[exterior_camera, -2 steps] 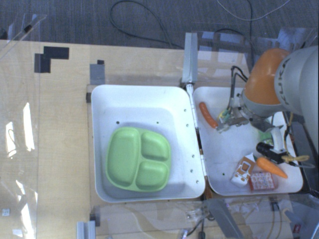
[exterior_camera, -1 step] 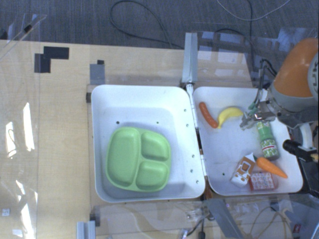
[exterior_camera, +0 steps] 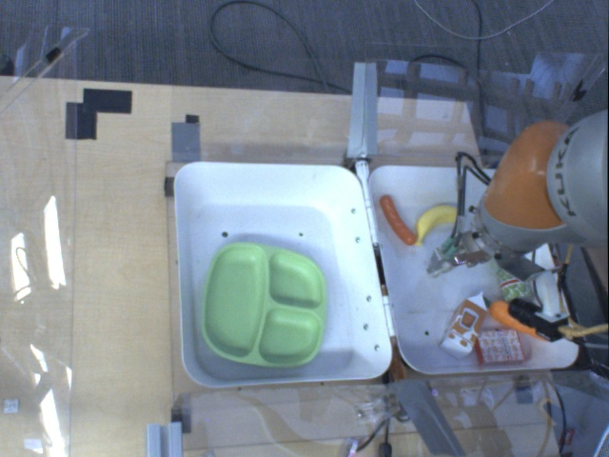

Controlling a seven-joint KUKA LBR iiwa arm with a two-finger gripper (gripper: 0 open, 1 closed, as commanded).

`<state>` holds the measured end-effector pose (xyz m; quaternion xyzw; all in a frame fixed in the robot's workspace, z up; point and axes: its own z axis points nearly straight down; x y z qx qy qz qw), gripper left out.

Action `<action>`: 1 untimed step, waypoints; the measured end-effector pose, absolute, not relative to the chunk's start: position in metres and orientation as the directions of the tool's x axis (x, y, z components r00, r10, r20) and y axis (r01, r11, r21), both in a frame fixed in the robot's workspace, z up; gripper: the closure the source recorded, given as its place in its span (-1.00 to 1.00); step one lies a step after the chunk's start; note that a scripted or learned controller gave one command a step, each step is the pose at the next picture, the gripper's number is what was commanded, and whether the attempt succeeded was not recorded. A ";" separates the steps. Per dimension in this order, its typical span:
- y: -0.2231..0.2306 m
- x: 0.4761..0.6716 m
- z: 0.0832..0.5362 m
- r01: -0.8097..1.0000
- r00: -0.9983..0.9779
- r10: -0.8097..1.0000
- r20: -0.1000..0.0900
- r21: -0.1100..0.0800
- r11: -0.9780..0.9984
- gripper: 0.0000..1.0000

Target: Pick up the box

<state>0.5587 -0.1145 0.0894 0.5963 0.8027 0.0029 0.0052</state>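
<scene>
Gripper fingers splay apart with nothing between them over the right bin floor — just below the banana — while the grey arm slants in from the right and the box lies near the front wall, well apart.

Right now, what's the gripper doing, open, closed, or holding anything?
Gripper: open, nothing between its fingers, hovering over the right bin beside the banana.
</scene>
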 end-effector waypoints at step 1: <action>-0.115 0.559 0.089 0.958 -0.287 0.958 -0.005 0.010 0.287 -1.00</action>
